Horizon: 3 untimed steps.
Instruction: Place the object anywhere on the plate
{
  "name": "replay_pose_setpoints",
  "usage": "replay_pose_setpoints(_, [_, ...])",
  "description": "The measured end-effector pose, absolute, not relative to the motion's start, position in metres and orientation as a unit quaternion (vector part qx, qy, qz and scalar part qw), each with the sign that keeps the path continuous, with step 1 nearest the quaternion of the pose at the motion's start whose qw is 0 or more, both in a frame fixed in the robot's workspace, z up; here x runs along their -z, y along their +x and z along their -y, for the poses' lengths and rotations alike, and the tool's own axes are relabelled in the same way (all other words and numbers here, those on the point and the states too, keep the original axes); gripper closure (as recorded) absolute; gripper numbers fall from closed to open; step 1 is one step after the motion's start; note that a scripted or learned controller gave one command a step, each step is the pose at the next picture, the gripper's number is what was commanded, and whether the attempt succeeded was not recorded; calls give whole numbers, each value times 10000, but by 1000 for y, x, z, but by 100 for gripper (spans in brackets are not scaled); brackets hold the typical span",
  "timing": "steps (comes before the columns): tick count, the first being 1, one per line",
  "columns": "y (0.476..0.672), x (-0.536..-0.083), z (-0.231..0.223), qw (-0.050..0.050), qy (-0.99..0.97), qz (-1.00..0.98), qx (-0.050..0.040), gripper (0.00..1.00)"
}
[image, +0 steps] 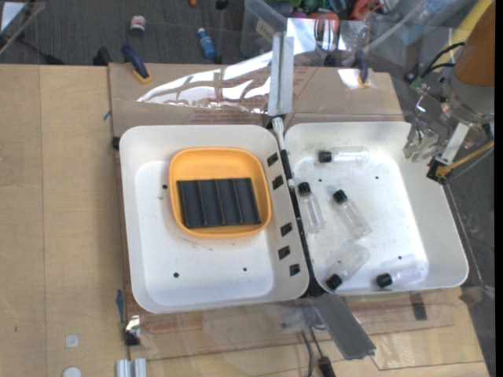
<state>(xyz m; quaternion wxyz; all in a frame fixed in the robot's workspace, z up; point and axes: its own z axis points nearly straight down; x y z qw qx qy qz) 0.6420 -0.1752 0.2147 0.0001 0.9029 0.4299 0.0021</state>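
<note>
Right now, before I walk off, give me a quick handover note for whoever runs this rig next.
Pincer: over the right bin's upper right corner; I cannot tell if it is open or shut, and nothing shows in it.
Job's things: five clear bottles with black caps lie in the right bin: one at the top, one by the divider, one mid-bin, two near the front edge.
Orange plate sits in the left bin, with a dark ribbed insert on it.
Done: no bottle on the plate.
Left: pick one bottle, set it on the plate.
</note>
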Motion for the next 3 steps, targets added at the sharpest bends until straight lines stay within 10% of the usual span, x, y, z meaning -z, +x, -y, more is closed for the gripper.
replay_pose_setpoints(2, [667, -437, 206, 38, 7440, -6682, -14, 100])
replay_pose_setpoints(3, [667, -437, 219, 43, 6216, -7833, -10, 100])
